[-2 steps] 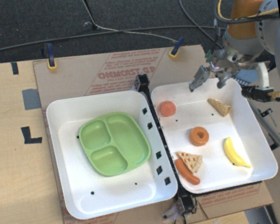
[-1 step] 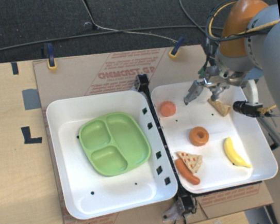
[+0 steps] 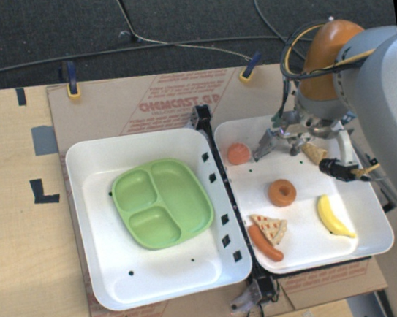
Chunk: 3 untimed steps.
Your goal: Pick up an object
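The right bin [image 3: 373, 239] holds a red-orange ball [image 3: 238, 153], a brown donut [image 3: 282, 192], a yellow banana [image 3: 334, 216], a pizza slice [image 3: 272, 228], a red sausage [image 3: 265, 244] and a small tan piece [image 3: 314, 151]. My gripper [image 3: 303, 157] hangs over the bin's far side, open, its fingers splayed wide. One finger [image 3: 262, 149] points left toward the ball, its tip just right of it. The tan piece lies between the fingers, not gripped. The arm hides the bin's far right corner.
The left bin [image 3: 87, 207] holds a green divided plate [image 3: 162, 202]. A black-clipped divider [image 3: 222, 195] separates the bins. Cardboard lies under both, clamped at the far edge. Cables run across the dark floor behind.
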Available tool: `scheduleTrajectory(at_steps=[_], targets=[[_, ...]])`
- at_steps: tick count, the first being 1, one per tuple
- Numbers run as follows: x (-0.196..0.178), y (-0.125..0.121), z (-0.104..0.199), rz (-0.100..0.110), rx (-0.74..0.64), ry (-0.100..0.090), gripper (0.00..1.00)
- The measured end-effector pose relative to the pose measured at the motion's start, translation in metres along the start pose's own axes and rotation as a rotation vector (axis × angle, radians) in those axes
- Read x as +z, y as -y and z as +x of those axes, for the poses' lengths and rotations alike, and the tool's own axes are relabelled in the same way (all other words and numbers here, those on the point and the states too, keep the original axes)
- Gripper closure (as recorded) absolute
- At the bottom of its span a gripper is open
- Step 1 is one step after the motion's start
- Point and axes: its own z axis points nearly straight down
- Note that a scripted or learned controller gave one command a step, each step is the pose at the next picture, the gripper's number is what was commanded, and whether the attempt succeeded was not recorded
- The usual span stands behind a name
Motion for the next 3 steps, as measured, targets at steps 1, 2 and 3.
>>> scheduleTrajectory(at_steps=[1, 2, 3], targets=[[-0.014, -0.001, 0.000, -0.004, -0.001, 0.001, 1.00], [-0.057, -0.006, 0.003, -0.009, 0.001, 0.000, 1.00], [-0.121, -0.009, 0.000, -0.011, 0.001, 0.001, 1.00]])
